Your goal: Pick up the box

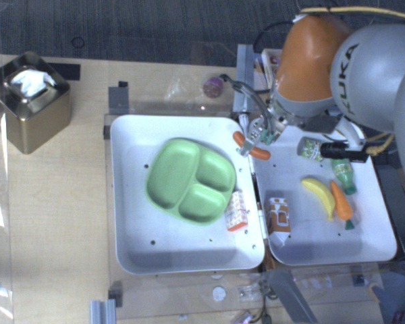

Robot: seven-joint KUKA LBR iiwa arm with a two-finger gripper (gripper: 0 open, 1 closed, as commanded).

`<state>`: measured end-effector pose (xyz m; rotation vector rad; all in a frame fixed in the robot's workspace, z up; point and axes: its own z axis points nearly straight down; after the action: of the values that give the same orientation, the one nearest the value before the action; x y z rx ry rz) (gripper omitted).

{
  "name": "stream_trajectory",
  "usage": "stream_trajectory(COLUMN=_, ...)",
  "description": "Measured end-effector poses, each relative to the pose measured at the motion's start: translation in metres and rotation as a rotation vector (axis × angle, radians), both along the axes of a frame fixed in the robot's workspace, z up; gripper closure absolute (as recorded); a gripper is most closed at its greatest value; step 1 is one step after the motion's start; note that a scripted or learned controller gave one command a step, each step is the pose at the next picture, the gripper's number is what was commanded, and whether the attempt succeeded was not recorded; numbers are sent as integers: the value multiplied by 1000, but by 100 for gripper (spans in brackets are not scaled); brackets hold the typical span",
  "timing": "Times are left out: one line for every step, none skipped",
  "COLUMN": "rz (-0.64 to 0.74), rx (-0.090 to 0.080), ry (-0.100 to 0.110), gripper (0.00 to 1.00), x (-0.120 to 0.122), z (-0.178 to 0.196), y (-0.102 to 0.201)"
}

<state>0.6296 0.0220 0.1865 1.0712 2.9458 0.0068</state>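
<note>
The small brown box point(278, 214) stands against the left wall of the right white bin point(385, 241), with bare floor open to its right and in front of it, so a tool could come down there. Farther right of the box lie a yellow banana point(318, 193) and an orange carrot point(343, 204), side by side. Just left of the box, across the bin walls, a small white-and-orange carton point(236, 212) leans against the green divided plate point(190, 179).
</note>
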Motion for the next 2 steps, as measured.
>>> stream_trajectory(rz=162, rx=-2, ry=-1, gripper=100, x=-6, z=0, y=0)
stream_trajectory(rz=-124, rx=1, ry=-3, gripper=100, x=-6, z=35, y=0)
